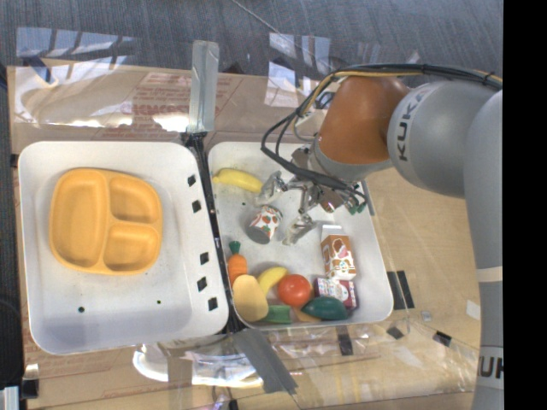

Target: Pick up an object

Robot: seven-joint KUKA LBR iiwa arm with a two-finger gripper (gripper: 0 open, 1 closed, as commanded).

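gripper (pixel 286 205) hangs over the far part of the right bin (pixel 376 267), fingers spread, nothing between them. a small grey-and-red carton (pixel 266 224) sits just beside the left finger. banana (pixel 238 179) is at the far left corner, tomato (pixel 294 290) near the front. yellow divided plate (pixel 105 221) is in the left bin (pixel 51 314).

Cardboard-covered surface (pixel 128 109) carried two shallow white bins side by side: left bin (pixel 51 314), right bin (pixel 376 272), edges touching. Tape strips (pixel 265 366) along front edge.
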